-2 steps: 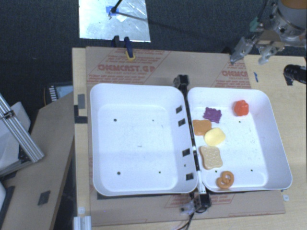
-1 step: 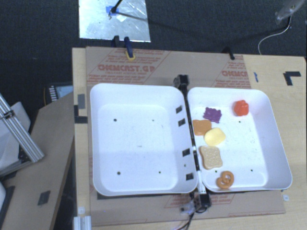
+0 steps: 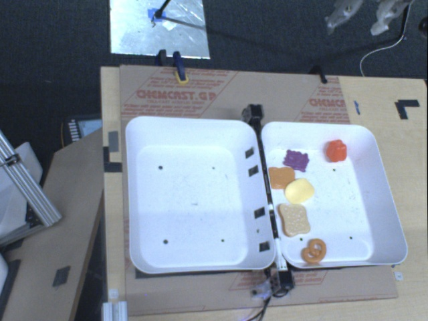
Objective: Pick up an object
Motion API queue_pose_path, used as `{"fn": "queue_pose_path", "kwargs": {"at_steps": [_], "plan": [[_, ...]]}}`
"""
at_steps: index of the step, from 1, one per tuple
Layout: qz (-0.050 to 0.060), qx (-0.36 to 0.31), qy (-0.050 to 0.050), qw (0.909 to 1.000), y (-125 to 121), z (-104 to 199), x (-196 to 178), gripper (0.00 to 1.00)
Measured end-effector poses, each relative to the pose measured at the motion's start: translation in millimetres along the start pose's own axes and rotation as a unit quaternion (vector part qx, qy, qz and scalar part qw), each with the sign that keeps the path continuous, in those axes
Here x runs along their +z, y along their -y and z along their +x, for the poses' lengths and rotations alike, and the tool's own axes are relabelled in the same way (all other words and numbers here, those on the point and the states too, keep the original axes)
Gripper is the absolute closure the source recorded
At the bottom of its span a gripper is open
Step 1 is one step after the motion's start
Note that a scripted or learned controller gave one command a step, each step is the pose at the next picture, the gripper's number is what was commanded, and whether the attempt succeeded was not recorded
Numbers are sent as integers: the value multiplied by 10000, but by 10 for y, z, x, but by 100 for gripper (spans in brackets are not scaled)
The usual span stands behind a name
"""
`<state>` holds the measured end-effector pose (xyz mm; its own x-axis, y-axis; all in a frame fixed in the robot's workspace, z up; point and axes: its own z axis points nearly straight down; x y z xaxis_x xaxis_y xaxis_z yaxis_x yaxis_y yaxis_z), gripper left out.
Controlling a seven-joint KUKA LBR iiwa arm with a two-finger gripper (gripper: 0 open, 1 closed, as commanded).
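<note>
A small pretzel is seen nearest the camera, at six o'clock in the right bin, with a toast slice, a yellow round piece, an orange-brown piece and a purple piece ranged above it toward twelve. A red block is set apart at one o'clock; it is judged light, stiff and chunky, best taken across its flat sides. The gripper is held high at one o'clock beyond the bench, fingers spread, nothing carried.
</note>
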<state>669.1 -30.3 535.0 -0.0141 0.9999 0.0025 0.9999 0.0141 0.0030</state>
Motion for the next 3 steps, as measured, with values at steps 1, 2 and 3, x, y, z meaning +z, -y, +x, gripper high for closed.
{"fn": "queue_pose_path", "kwargs": {"at_steps": [1,2,3], "plan": [[-17,29,16,10000,3,-68,-119,100],[13,22,3,10000,359,625,3,100],[7,19,1,10000,570,1181,-2,100]]}}
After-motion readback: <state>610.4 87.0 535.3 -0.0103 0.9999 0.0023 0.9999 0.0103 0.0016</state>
